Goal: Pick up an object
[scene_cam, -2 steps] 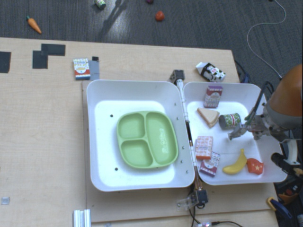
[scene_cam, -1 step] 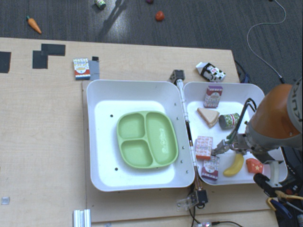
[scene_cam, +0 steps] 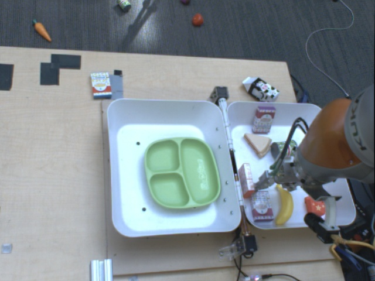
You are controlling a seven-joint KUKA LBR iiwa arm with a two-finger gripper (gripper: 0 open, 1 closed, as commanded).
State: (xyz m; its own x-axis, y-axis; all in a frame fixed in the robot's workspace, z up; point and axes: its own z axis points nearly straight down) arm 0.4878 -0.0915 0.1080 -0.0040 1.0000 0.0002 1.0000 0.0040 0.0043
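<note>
The right bin (scene_cam: 345, 215) holds several small items. At its back stands a red and white carton (scene_cam: 263, 120), with a tan sandwich slice (scene_cam: 258, 144) in front of it. A red packet (scene_cam: 246, 179) lies against the left wall, and a second small carton (scene_cam: 262, 205) sits near the front, next to a yellow banana (scene_cam: 284, 207). A red item (scene_cam: 314, 205) lies at the front right. My gripper (scene_cam: 271, 178) hangs low over the bin's middle, between the red packet and the banana. The arm's orange band (scene_cam: 328, 139) hides the bin's right part.
The left bin (scene_cam: 117, 174) holds a green divided plate (scene_cam: 181, 172). On the bench behind the bins lie a small box (scene_cam: 101, 85) and a black and white toy (scene_cam: 261, 89). Cables (scene_cam: 246, 247) trail at the bench's front edge.
</note>
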